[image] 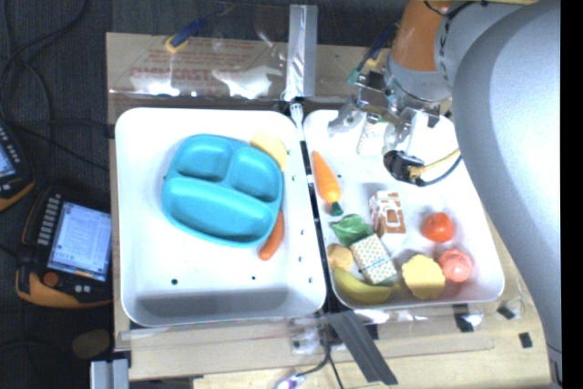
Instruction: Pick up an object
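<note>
End effector [383, 125] hovers over right bin's [474, 196] far end w/ nothing held; finger opening unclear; carrot [325, 178] nearest.

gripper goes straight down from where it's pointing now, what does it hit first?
Most likely bare floor of the right bin near its back wall. The gripper hangs over the far end, and the carrot and small carton lie off to the side and nearer. Depth is hard to judge from this slant.

A robotics lab: two white bins [137, 287] sit on a bare board bench over dark carpet, black cables [36, 5] trail at far left, and a handheld control pendant [68, 246] with a lit screen lies left of the bench.
</note>
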You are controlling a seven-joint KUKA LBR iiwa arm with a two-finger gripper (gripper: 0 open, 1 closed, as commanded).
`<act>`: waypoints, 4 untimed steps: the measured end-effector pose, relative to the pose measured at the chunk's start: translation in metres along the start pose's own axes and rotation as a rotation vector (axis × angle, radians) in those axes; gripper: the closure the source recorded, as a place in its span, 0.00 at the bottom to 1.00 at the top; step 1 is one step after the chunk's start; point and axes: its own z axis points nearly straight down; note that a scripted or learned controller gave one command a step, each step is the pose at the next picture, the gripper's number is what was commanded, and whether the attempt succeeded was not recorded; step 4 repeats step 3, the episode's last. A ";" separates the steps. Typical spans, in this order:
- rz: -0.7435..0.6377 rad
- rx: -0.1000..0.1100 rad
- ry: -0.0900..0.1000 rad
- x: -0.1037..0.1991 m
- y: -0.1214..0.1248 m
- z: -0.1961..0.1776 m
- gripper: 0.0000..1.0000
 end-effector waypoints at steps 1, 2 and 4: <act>0.044 0.001 -0.001 -0.001 -0.051 0.000 0.00; 0.229 0.005 0.002 0.001 -0.121 0.001 0.00; 0.433 0.004 0.001 -0.028 -0.098 0.001 0.00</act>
